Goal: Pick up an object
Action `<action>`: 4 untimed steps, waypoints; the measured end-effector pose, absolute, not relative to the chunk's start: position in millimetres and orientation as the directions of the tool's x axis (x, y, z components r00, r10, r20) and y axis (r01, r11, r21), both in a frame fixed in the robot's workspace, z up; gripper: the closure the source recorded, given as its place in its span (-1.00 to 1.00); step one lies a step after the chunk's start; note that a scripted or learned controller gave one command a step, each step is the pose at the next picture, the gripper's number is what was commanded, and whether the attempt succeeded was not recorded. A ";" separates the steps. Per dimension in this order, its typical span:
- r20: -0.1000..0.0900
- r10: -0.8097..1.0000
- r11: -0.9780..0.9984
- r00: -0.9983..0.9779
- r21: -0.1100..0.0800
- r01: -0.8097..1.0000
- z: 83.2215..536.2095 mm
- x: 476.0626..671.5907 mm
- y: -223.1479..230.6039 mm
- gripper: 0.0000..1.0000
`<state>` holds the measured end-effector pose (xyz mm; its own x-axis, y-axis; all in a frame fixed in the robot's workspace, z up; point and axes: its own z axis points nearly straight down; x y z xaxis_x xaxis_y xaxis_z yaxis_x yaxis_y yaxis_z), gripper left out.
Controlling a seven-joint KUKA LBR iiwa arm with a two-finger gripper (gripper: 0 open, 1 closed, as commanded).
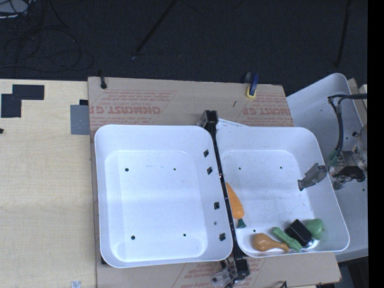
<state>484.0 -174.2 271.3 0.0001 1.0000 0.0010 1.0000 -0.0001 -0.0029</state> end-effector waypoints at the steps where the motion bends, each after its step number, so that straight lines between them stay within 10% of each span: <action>1: 0.005 1.000 0.005 -0.005 -0.012 1.000 92.7 540.5 -164.3 -1.00; 2: -0.003 1.000 0.002 -0.002 0.010 1.000 183.2 601.6 -173.7 -1.00; 3: -0.001 1.000 0.004 -0.004 0.000 1.000 84.0 645.5 -167.3 -1.00; 4: 0.003 1.000 0.003 -0.003 -0.004 1.000 87.3 634.8 -118.8 -1.00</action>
<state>634.8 -118.8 87.3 -0.0027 1.0000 0.0026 1.0000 0.0027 -0.0040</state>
